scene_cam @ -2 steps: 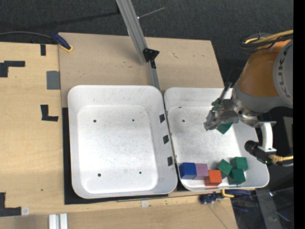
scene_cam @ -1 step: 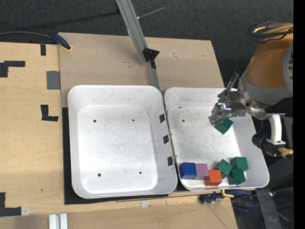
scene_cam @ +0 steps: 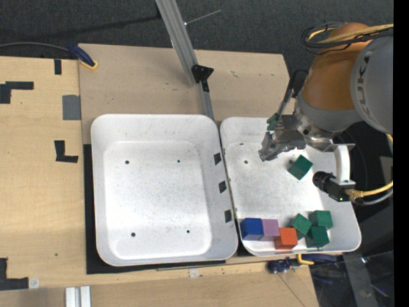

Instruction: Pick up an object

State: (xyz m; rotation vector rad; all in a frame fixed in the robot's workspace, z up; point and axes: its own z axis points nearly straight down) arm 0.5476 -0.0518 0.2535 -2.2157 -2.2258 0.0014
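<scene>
My gripper hangs over the upper middle of the right bin, pointing down and to the left. A green block lies tilted on the bin floor just to the gripper's right, apart from it. Along the bin's near edge sit a blue block, a purple block, an orange block and three more green blocks. I see nothing held under the gripper.
The left bin is beside the right one, with a raised rim between them. A slanted metal pole comes down to the bins' far edge. The arm's grey and orange body covers the right bin's far right corner.
</scene>
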